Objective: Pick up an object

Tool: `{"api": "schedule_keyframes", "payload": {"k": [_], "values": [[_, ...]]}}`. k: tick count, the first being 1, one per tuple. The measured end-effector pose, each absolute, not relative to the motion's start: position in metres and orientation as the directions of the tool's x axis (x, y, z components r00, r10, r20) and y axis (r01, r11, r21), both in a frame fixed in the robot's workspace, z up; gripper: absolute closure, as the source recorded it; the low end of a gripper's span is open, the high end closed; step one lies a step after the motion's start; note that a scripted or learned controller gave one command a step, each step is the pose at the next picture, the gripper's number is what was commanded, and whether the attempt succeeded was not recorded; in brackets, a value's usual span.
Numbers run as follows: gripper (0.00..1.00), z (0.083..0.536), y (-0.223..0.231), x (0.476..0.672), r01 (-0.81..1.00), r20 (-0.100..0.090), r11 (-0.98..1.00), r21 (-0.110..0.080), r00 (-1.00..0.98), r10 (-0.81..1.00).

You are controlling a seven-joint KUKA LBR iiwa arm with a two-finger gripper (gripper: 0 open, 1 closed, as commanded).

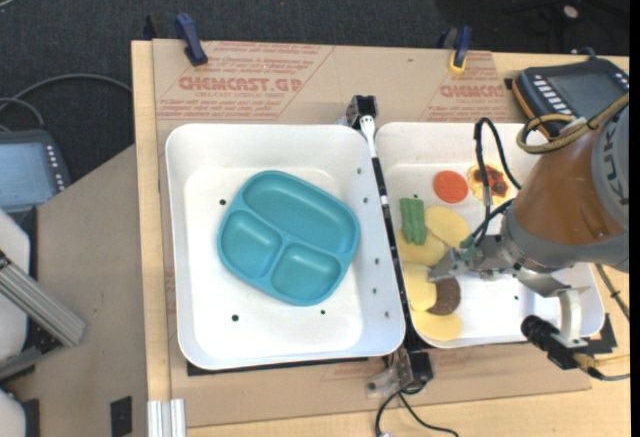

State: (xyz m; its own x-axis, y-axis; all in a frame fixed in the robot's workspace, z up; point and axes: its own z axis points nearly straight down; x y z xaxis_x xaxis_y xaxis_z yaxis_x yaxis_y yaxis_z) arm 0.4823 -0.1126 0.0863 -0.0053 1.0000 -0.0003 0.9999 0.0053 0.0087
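**Tool low over the food pile in the right bin**

On the left of the surface (150, 255) sits the left bin (190, 325), and in it a blue divided plate (288, 237) lies flat, turned so that its corners point diagonally. It is well apart from the arm and plays no part in this step.

In the right bin (500, 320) a cluster of toy food lies against the left wall. A green piece (413, 221) has its long axis running roughly up and down the view, leaning slightly. Just beside it lie yellow slices (444, 224), flat and overlapping, with another yellow slice (437, 326) nearer the front wall. A small brown piece (447, 295) lies between them, its long axis close to upright in the view. An orange disc (450, 187) sits further back, apart from the pile.

The tool (447, 270) hangs right above the brown piece, with the arm (565, 195) reaching in from the right. Whether it is released or clenched cannot be told from here, and nothing is seen to be held.

To do this well, the grip should probably close across the brown piece's short side, centred, and not catch the thin yellow slices, which look hard to pinch. A straight, slow lift would suit.
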Motion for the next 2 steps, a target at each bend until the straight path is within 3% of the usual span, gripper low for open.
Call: {"api": "schedule_keyframes", "payload": {"k": [1,2], "values": [[1.00,0.098,-0.116,0.483,1.000,-0.001,0.000,0.013,0.000,1.000],[1.00,0.191,-0.049,0.569,1.000,0.001,0.011,0.016,-0.011,1.000]]}}
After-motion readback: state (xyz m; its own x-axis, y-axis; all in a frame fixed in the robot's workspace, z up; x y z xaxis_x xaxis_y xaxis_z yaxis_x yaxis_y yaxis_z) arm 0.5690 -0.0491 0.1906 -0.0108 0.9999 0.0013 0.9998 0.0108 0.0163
